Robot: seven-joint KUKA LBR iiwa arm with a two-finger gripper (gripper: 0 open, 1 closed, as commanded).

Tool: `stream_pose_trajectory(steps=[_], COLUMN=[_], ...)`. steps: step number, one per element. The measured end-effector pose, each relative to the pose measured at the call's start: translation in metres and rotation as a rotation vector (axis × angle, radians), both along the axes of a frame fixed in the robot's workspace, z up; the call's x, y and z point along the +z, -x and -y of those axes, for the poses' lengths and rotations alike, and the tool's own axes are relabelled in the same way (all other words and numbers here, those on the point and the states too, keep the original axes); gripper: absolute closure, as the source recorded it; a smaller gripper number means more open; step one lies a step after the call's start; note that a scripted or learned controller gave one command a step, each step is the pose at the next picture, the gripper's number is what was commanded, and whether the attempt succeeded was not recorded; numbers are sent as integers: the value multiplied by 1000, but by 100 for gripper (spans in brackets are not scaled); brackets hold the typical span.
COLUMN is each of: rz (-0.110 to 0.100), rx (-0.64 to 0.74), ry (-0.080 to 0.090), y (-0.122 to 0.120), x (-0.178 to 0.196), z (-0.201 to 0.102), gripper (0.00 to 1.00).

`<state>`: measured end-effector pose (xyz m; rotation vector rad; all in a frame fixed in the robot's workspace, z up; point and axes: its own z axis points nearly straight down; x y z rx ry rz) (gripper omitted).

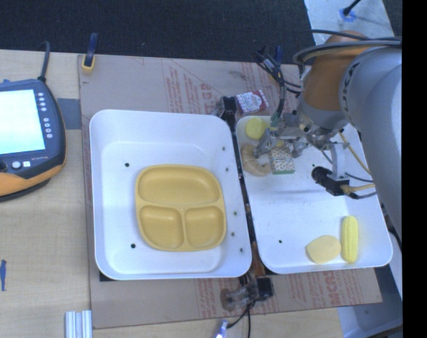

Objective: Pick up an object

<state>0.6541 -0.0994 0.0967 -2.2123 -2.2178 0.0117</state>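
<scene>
My gripper (279, 144) hangs low over the back left part of the right bin (297, 259). Right under it lies a small speckled green and white box (283, 163). A tan ring-shaped piece (253, 162) lies just left of the box, and a round yellow piece (255, 127) sits in the bin's back left corner. A yellow corn cob (349, 238) and a pale yellow lump (323, 248) rest near the bin's front right corner. Nothing is seen lifted off the bin floor.
The left bin (115, 189) holds a yellow divided plate (180, 207). A small red and white packet (250, 102) lies behind the bins on the cardboard. A teach pendant (20, 136) sits at the far left of the bench.
</scene>
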Motion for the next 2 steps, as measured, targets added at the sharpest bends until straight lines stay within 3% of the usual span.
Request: stream_pose_trajectory(steps=[2], rz=[-2], rx=[-1], ry=[5], y=[0], x=[-5], z=[-1], gripper=[0])
